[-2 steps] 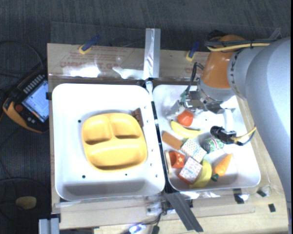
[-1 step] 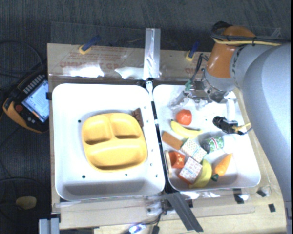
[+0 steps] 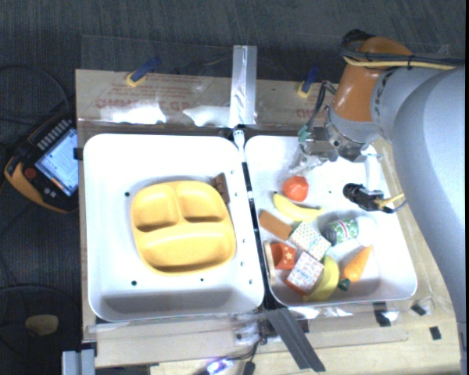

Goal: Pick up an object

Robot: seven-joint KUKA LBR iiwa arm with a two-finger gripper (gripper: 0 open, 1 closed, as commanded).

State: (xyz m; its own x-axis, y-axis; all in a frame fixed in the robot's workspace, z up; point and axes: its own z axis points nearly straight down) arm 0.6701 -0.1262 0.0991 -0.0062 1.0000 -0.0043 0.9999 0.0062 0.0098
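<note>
My gripper [image 3: 307, 158] hangs over the far left part of the right bin [image 3: 391, 287], just beyond a red tomato [image 3: 295, 187]. Nearer the camera lie a banana [image 3: 294, 206], a brown block [image 3: 275, 225], a patterned white box [image 3: 309, 240], a small can [image 3: 341, 230], a carrot [image 3: 356, 262], a second patterned box [image 3: 305, 272] and a yellow fruit [image 3: 329, 278]. A red piece [image 3: 281, 254] sits by the bin's left wall. I see nothing held at the gripper.
The left bin [image 3: 102, 287] holds a yellow compartment plate [image 3: 184, 225] with a small brown thing [image 3: 220, 184] at its far right corner. A handheld controller [image 3: 51, 166] lies off the bench at the left. The grey arm [image 3: 430, 131] fills the right side.
</note>
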